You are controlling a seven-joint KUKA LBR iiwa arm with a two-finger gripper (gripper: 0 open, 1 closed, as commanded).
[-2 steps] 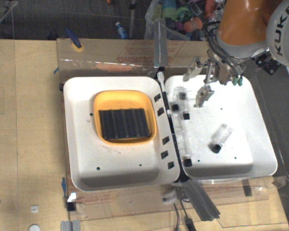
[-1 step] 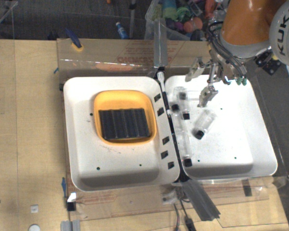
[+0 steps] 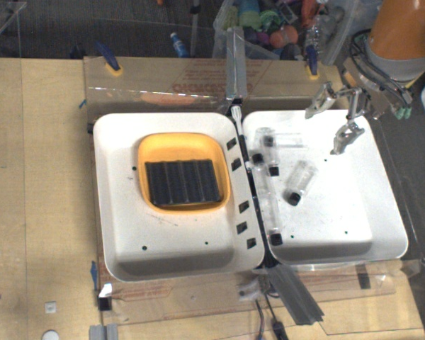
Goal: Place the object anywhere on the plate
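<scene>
Camera view: in the left bin [image 3: 120,246] sits a yellow plate [image 3: 183,144] bearing a dark ribbed block [image 3: 182,182]. In the right bin [image 3: 354,225] a clear vial [image 3: 298,183] lies tilted, apart from the gripper [image 3: 334,122], whose fingers are spread and hold nothing.

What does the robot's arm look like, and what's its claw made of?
The arm comes in at the top right corner with a big, rounded orange band, and a paler grey part just under it. Below that sit dark cables and small bits of hardware. The claw is thin and silvery, like shiny metal, with two slim fingers; one finger is bent, with a small rounded tip.
</scene>
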